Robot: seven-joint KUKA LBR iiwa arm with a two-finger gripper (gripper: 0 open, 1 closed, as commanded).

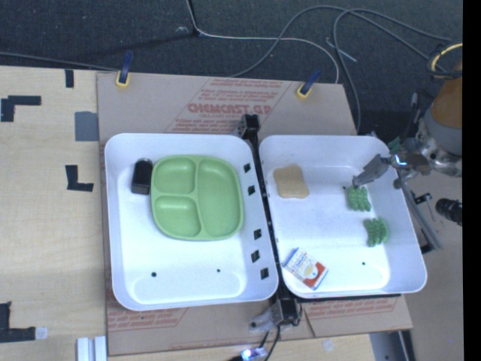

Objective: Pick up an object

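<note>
Two white bins [120, 224] [398, 277]; one green plate [198, 198]; two green pieces [358, 198] [376, 232]; one sponge [290, 181]; one black block [141, 177]; one packet [304, 268].

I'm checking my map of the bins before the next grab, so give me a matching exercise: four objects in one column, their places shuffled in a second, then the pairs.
Things:
1. green divided plate
2. black block
3. tan sponge
4. red-and-white packet

Places:
A. right bin, near front edge
B. left bin, middle
C. right bin, back left part
D. left bin, by the plate's left side

Pairs: 1-B, 2-D, 3-C, 4-A
</note>
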